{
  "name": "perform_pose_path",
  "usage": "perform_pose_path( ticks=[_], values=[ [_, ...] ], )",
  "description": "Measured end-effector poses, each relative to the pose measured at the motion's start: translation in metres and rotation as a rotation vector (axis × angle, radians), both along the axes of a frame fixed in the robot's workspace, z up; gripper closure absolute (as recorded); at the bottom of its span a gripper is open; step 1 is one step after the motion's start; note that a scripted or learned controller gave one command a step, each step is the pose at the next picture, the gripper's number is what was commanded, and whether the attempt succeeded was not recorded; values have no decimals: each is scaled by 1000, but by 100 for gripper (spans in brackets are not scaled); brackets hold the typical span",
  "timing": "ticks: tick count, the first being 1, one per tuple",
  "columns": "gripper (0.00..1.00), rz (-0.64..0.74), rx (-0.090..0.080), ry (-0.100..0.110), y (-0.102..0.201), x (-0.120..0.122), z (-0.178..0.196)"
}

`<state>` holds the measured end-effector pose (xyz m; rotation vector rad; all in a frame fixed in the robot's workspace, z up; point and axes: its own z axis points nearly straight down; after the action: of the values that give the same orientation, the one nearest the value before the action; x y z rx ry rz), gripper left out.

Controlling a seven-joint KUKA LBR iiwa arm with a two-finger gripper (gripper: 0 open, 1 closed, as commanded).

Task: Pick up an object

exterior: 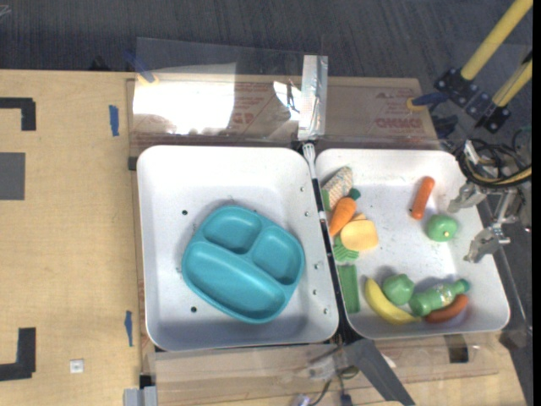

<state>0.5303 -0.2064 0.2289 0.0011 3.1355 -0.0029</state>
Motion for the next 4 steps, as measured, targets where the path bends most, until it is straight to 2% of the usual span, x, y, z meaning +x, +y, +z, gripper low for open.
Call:
perform_pose_path(
  ticks=[1, 2, 3, 4],
  values=[
    [0, 188, -2, -3, -15, 50, -132],
    [0, 215, -2, -2, -9, 53, -140],
    [100, 217, -7, -17, -8, 58, -126],
    [100, 50, -5, -15, -17, 70, 24]
  ],
)
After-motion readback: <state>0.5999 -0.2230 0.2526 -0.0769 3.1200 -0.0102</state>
